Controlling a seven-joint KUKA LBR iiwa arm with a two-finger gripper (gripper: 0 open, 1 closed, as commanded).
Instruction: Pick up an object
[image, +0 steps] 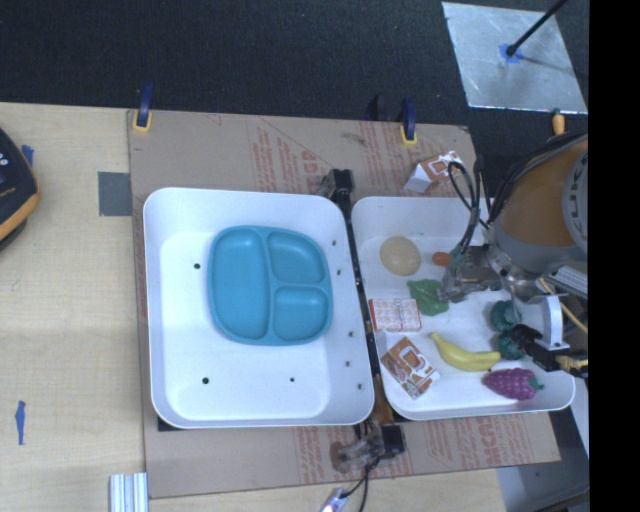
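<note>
The grey arm (545, 215), with its orange band, is seen reaching in from the right over the right bin (392, 398), bent downward so that the pincer (458, 283) is lowered into the bin's middle. Whether anything is held, or how the pincer is set, cannot be told, as its tip is dark and partly hidden by cables. Just beside the pincer, to its left, a green leafy toy (429, 297) is lying on the bin floor, seemingly touching the tip. A round beige ball (400, 255) is placed above it, near a small orange-red piece (441, 259). A small pink-and-white carton (397, 315) is set by the bin's left wall, and an orange-and-white snack packet (409, 366) lies below it. A yellow banana (464, 353) is found toward the front, with a bunch of purple grapes (511, 382) at the front right corner and a dark teal toy (502, 316) near the right wall. In the left bin (170, 390) a blue divided plate (270, 285) is resting centrally. Both bins are set side by side on cardboard on the tabletop (60, 330).
</note>
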